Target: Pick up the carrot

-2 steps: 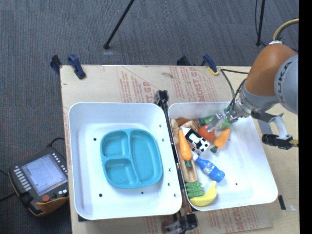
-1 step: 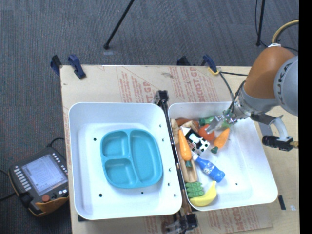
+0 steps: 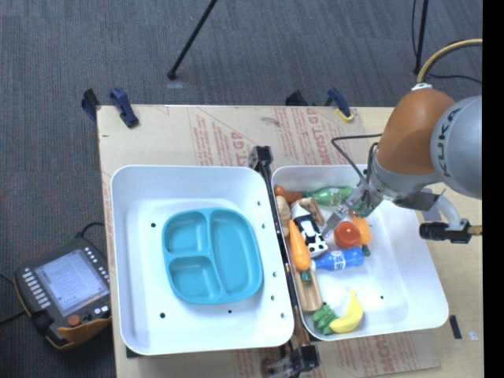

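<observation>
Banana [image 3: 350, 315] nearest in right bin [image 3: 409, 290], by front wall. Behind banana: blue bottle [image 3: 340, 260]. Carrot [image 3: 298, 246] lies lengthwise by bin's left wall, left of bottle, not gripped. Gripper [image 3: 337, 220] hovers just right of carrot, beyond it, above tomato [image 3: 346, 234]; fingers spread, nothing between. Green bottle [image 3: 331, 194] farthest.

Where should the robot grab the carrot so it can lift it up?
Probably at the carrot's orange middle, coming straight down from above. It lies flat and long beside the bin wall, so the fingers should close across its narrow width, left to right, between that wall and the cow toy.
</observation>
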Controlling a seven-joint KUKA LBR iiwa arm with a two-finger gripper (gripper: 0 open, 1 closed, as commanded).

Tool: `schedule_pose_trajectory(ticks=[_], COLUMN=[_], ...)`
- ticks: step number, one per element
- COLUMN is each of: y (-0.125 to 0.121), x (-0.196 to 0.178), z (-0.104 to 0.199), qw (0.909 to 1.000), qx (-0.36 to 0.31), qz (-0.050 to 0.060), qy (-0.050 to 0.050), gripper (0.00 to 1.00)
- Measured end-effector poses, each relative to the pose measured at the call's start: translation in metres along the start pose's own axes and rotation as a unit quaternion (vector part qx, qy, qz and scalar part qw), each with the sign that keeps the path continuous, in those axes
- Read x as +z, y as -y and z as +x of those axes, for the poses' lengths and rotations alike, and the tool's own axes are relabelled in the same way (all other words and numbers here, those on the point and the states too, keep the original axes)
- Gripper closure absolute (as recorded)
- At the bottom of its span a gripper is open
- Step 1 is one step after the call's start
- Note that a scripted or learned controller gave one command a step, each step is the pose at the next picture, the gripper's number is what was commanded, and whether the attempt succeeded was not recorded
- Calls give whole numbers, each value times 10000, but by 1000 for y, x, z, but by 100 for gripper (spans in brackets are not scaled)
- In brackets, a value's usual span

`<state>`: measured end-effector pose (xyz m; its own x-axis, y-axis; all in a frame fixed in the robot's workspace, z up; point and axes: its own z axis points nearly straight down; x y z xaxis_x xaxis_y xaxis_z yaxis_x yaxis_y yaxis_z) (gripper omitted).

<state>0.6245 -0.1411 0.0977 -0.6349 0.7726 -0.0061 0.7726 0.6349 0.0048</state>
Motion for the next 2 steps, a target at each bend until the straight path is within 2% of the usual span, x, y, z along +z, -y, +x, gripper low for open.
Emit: schedule_pose_trajectory(ticks=[1,2], y=[23,22], x=[10,9], z=[42,12], qw=[9962,9831], qx=[-870,-1829], qz=[19,11], qy=[-38,-31], gripper=[0,0])
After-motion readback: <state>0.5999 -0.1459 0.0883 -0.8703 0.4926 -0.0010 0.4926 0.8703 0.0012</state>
